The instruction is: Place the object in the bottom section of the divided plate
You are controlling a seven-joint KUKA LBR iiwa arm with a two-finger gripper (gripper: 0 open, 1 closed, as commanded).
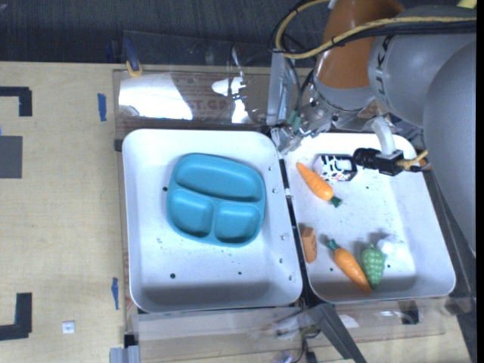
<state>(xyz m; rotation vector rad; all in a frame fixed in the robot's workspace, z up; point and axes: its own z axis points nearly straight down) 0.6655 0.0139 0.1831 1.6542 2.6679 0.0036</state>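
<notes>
Hovering at the far edge of the bench, near the far inner corner where the two shallow white plastic bins meet: grey arm with orange band, its two-finger gripper (291, 131) low over the rim. Finger state not discernible; nothing visibly carried. Left white bin (144, 278): holds the blue three-section divided plate (215, 199), one long section on the far side and two smaller sections on the near side, all three bare. Right white bin (435, 271): contains several candidate objects. Orange toy carrot (315, 182) lying at a slant near the far left of this bin, just beside a small black-and-white patterned item (336, 166). Second orange toy carrot (351, 264) toward the near side, touching or almost touching a green knobbly toy vegetable (373, 263). Small brown cylindrical piece (309, 243) against the dividing wall between the bins. Task object not specified by name; likely one of these right-bin items. Judged progress: at the start, no pick completed, no transfer made, nothing placed. Remaining steps: descend on one object in the right bin, secure it, carry it left across the dividing wall, release into a near-side section of the plate. Which of the two near sections counts as bottom: not determinable.
</notes>
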